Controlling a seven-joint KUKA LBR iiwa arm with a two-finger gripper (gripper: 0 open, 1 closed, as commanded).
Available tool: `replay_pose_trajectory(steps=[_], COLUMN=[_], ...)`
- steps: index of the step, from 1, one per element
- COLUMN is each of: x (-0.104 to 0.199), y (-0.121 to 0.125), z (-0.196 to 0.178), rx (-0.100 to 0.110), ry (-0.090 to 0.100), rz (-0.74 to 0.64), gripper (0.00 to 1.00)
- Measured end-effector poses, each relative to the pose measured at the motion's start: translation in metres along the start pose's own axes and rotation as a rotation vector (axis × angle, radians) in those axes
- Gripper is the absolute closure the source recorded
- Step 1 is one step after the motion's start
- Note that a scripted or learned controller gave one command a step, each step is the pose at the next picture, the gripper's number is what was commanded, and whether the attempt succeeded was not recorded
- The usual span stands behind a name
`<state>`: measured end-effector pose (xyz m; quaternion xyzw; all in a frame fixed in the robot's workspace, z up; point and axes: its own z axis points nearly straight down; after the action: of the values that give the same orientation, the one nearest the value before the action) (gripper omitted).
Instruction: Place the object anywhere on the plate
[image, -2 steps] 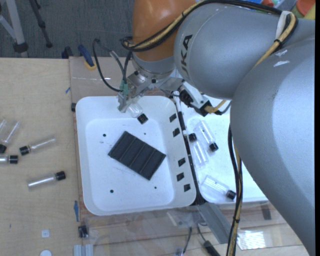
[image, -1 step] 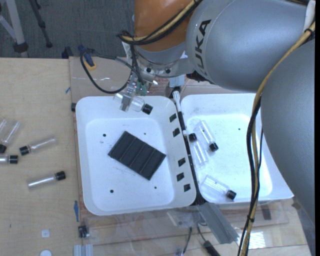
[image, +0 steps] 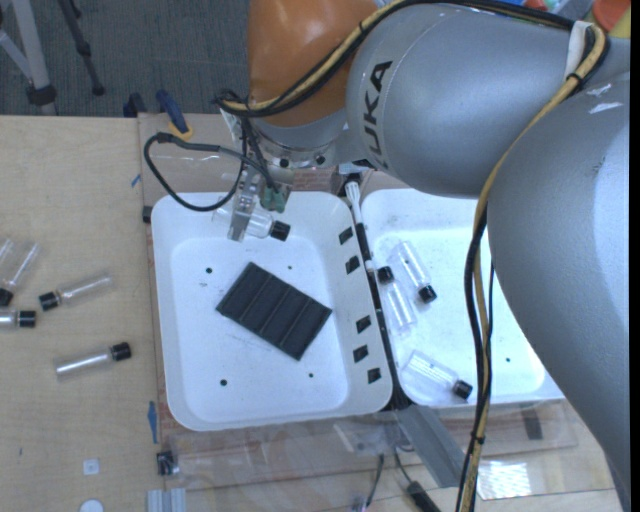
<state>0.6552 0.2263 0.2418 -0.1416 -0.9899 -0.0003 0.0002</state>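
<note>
**A little tube in the gripper, above the dark plate**

The big grey arm (image: 470, 100) comes in from the upper right of the frame and bends down over the left bin (image: 180, 390). Its orange band (image: 295, 50) sits at the top middle. Below it hangs the gripper (image: 250, 222), near the upper edge of the left bin.

The gripper is pinching a small vial (image: 265, 229). The vial is a clear little tube with a black cap on one end. It lies sideways between the metal fingers (image: 242, 212), with the cap sticking out toward the right. You can see right through the tube, so it looks pale against the white bin.

The plate (image: 274, 310) is a flat, dark grey rectangle with lines across it, like four strips side by side. It lies turned at a slant in the middle of the left bin. The vial sits higher in the frame than the plate, a little apart from its upper corner.

The right bin (image: 520, 375) holds a few more clear vials (image: 412, 275) with black caps. More vials (image: 92, 358) lie on the wooden table (image: 70, 180) at the left of the frame.
</note>
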Motion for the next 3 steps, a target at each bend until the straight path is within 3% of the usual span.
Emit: replay_pose_trajectory(steps=[1,2,3], x=[-0.006,-0.011,-0.014], y=[0.001,0.003,-0.005], z=[-0.029,-0.015,-0.060], rx=[-0.004,-0.004,-0.004], ry=[-0.008,-0.009,-0.009], rz=[-0.496,-0.977,-0.557], gripper=[1.00,1.00,1.00])
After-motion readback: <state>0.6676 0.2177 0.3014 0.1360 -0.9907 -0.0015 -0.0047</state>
